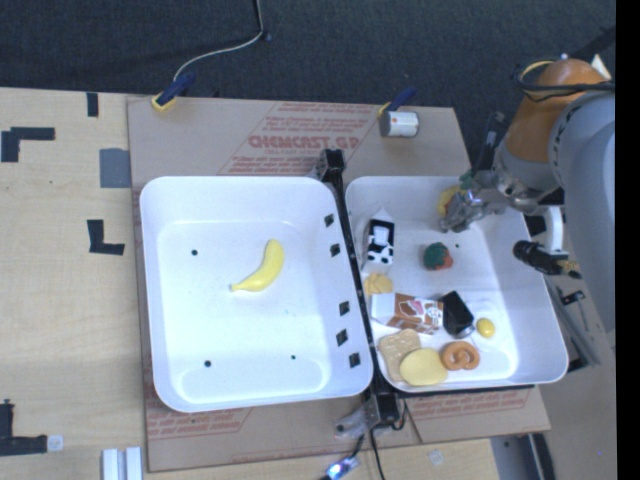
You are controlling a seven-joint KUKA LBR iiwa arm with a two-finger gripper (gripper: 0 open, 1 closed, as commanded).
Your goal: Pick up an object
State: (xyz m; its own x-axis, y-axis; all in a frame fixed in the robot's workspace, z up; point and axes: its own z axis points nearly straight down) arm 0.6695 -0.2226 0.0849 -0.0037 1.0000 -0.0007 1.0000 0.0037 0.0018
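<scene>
My gripper [460, 213] hangs over the back right part of the right bin [520, 298], pointing down. A small yellow object [446, 202] lies right beside it, partly covered by it; whether they touch I cannot tell. In front of the gripper sits a green and red ball [436, 257]. A black and white toy [378, 243] stands near the bin's left wall. Further forward lie a brown and white packet [415, 313], a black block [456, 313], a small yellow ball [485, 328], an orange pretzel [460, 356] and a flat yellow piece [423, 367].
The left bin [180, 218] holds a single yellow banana [260, 268]. A black divider clip [331, 163] joins the two bins at the back. A small white box [402, 123] sits on the cardboard behind the bins. The arm's grey and orange body [560, 118] fills the right side.
</scene>
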